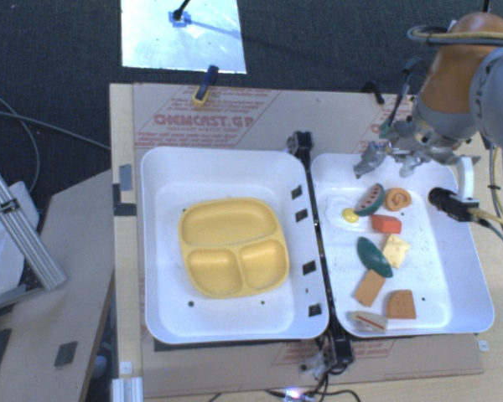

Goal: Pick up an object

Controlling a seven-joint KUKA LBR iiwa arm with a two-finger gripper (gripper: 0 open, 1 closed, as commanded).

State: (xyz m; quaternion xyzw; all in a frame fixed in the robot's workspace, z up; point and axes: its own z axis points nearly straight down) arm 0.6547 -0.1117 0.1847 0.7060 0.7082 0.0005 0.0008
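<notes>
The claw (pixel 391 158) hangs open and holds nothing, its fingers spread wide over the right bin (pixel 461 262), just above the watermelon slice (pixel 370 199).

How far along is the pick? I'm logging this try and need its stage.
Done: the arm has brought the pincer above the far end of the right bin. In hand: nothing shows between its fingers. Left: the toy foods, such as the watermelon slice and fried egg, all lie in the bin, so descent, grasp and lift remain.
</notes>
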